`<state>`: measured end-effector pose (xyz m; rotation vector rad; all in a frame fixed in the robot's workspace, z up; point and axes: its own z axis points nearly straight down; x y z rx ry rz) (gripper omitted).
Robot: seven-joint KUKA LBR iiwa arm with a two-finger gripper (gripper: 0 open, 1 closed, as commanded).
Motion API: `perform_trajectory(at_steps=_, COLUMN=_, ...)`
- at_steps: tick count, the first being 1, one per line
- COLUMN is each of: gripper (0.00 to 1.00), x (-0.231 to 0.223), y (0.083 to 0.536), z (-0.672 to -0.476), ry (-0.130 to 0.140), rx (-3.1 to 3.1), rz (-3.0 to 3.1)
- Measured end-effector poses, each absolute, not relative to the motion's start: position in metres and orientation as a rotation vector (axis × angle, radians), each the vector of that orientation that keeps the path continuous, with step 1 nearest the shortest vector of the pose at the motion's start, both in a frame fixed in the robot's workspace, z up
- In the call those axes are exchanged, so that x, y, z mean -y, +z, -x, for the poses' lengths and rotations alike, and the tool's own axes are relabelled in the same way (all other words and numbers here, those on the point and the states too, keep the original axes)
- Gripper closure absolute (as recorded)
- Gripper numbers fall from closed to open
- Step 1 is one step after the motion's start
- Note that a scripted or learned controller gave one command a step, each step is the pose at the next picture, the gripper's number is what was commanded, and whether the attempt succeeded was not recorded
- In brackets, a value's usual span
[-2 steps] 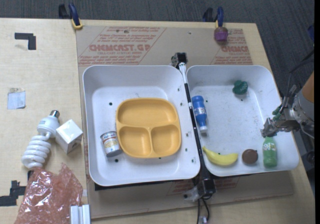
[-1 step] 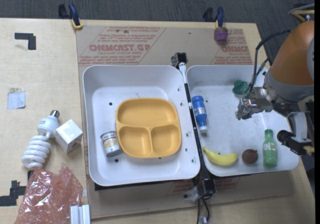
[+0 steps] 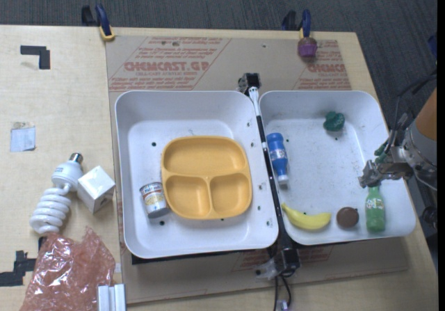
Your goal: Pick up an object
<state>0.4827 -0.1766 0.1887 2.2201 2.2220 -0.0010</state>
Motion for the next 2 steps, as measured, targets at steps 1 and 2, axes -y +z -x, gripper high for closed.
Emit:
perform_trajectory(at_steps=1, gripper=1.00, x=0.132, y=0.203, z=-0.548, ry=-0.001, rx=-2.223, rz=-2.218)
perform_trajectory(at_steps=2, gripper=1.00, x=0.143, y=0.217, z=-0.479, ry=-0.001, rx=-2.220, rz=-2.221)
